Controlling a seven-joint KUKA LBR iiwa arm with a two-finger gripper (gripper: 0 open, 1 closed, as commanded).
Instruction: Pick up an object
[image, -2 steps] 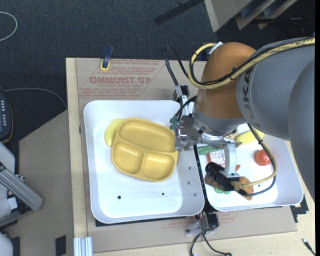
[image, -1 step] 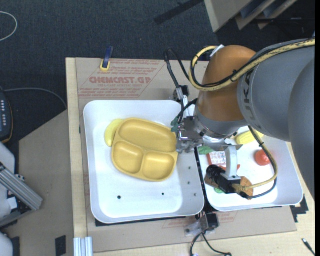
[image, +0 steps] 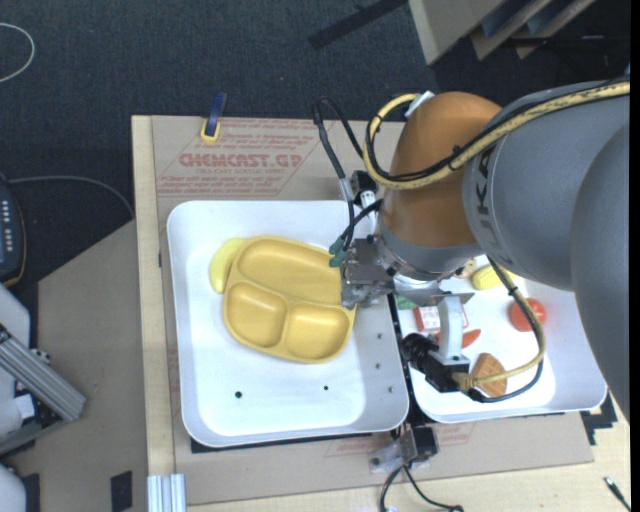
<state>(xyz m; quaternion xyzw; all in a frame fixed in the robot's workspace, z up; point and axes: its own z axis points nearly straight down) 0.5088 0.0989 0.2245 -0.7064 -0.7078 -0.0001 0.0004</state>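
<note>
A yellow plastic tray (image: 283, 297), shallow and glossy with rounded corners and divided into three compartments (one large section along its upper side, two smaller ones below), lies in the left white bin (image: 200, 380), in that bin's upper middle part. Its long axis runs from upper left to lower right at a slight tilt, open side facing up, and a small yellow piece (image: 221, 264) pokes out from under its upper left corner. The grey arm with its orange band (image: 440, 170) reaches in from the right, and the gripper (image: 352, 285) sits at the tray's right edge, near the wall between the bins; whether it grips anything cannot be told from here. The right white bin (image: 570, 385) holds small items, among them a red-orange object (image: 528, 314) and a brown piece (image: 490, 373)
</note>
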